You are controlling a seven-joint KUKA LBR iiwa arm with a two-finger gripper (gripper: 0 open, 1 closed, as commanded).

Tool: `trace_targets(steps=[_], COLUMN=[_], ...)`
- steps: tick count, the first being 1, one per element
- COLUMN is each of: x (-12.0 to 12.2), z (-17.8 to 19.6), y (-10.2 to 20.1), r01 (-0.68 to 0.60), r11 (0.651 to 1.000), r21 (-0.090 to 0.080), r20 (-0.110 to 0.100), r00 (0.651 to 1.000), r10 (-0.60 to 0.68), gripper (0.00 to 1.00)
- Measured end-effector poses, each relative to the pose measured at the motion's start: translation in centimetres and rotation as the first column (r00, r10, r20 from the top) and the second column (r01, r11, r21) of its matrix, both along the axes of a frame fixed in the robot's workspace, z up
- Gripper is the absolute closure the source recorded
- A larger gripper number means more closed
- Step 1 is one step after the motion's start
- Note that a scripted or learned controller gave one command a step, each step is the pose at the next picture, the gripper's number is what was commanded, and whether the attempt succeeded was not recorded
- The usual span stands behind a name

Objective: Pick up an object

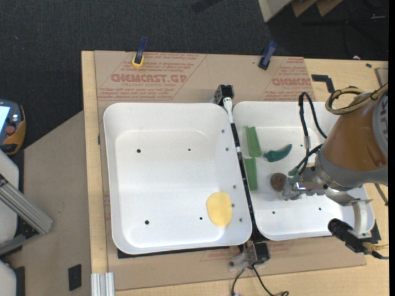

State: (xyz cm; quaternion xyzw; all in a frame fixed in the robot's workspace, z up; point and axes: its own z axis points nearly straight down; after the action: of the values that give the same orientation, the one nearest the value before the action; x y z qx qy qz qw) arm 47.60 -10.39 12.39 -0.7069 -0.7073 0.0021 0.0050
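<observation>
- Currently gripper (292, 189) low in right bin (296, 227); grasp state: cannot tell.
- Brown round object (278, 180) lies just left, touching or nearly.
- Teal piece (278, 153) farther up-left.

The arm (361, 150) is a thick rounded body with a broad orange-brown band over most of its visible bulk and a grey section below that toward the wrist. Black cables loop along its upper side, and one runs down toward the wrist. The gripper (295, 187) is a small metallic grey assembly of blocky parts.
</observation>
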Motion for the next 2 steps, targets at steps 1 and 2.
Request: trace_targets(steps=[1, 2], x=[2.3, 1.9], z=[8.7, 6.6], y=[5.5, 2.2], r01=[-0.008, 0.004], r11=[1.0, 1.0], r21=[-0.003, -0.004], r20=[0.021, 0.006], r00=[1.0, 1.0], r10=[0.008, -0.004], gripper=[1.0, 1.0])
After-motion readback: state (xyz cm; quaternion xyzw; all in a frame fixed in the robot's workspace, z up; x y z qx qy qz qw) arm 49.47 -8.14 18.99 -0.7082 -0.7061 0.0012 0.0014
